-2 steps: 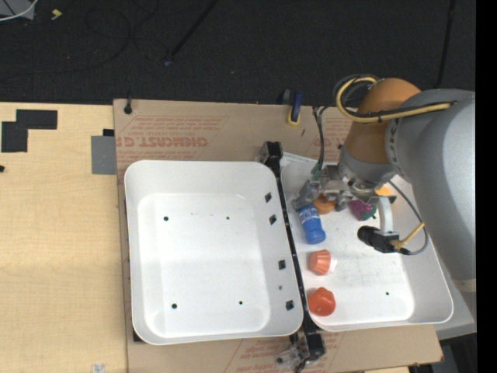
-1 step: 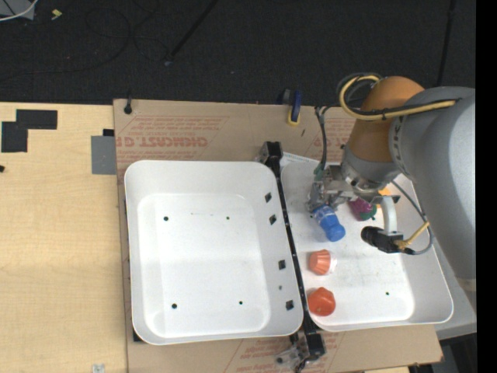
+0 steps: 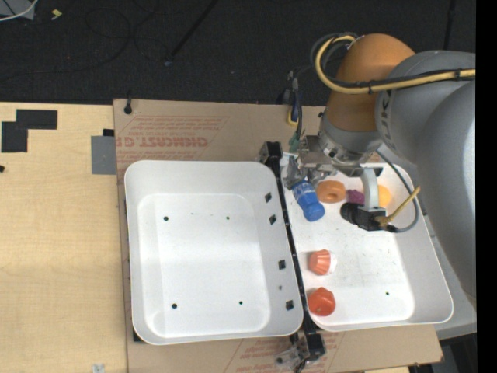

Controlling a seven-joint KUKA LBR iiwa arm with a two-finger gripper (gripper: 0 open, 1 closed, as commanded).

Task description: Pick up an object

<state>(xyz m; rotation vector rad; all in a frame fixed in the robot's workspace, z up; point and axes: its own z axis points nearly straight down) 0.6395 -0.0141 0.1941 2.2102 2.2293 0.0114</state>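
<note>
Seemingly touching the blue object (image 3: 309,203) in the right bin (image 3: 404,301), gripper (image 3: 299,179), finger spread unclear, hold uncertain.

Two shallow white plastic bins (image 3: 202,177), smooth, slightly glossy; brown matt cardboard sheet (image 3: 194,130) under them; pale wood-grain bench top (image 3: 54,247); glossy orange arm band (image 3: 373,61).

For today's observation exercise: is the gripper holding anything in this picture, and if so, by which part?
It cannot be told. The gripper is low in the right bin, right by the blue bottle, but the view does not settle whether it grips it.
</note>
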